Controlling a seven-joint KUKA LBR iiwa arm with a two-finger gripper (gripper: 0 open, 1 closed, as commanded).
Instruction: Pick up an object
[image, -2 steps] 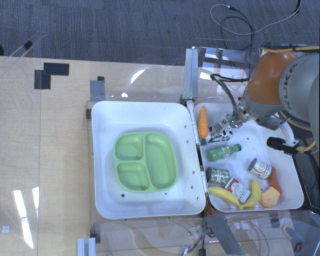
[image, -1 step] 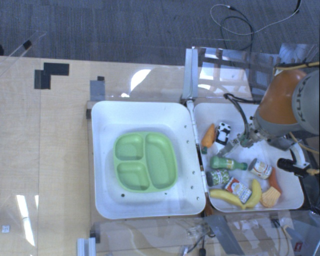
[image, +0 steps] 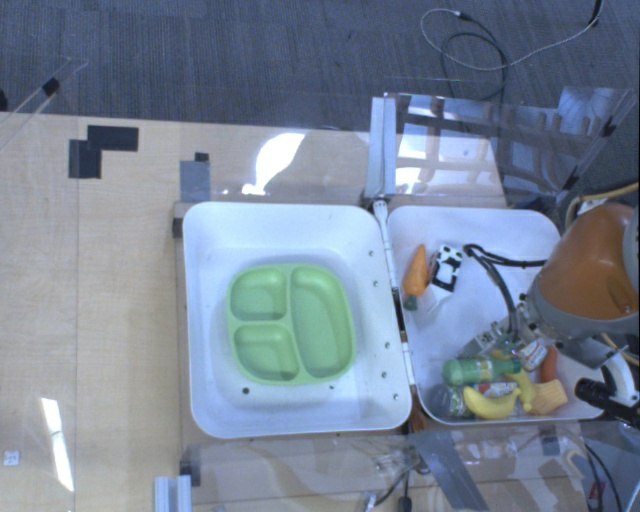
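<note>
Two white bins are seen side by side on the bench (image: 90, 320). The left bin (image: 205, 400) carries a green divided tray (image: 292, 323), set roughly central, with bare floor left all round it; the widest free margin is toward 12 o'clock.

The right bin (image: 520, 230) is crowded only at its 6 o'clock edge: a green bottle (image: 478, 371) lies on its side, a yellow banana (image: 492, 403) just below it at the front rim, and a tan corn-like piece (image: 548, 398) beside the banana toward 3 o'clock. A small red-orange item (image: 548, 362) sits just above that. An orange carrot (image: 416, 271) lies against the shared wall at 9 o'clock, with a black-and-white object (image: 446, 268) just beside it. The middle and the 12 o'clock half of this bin are open floor.

The arm (image: 592, 275) comes in from 3 o'clock, its orange band overhanging the bin's right rim. The gripper (image: 508, 340) is seen low over the cluster, just above the bottle. The state of the fingers cannot be told: they are lost in clutter. Nothing is seen held.

A cable (image: 495, 262) runs from the arm across the open floor toward the black-and-white object.
</note>
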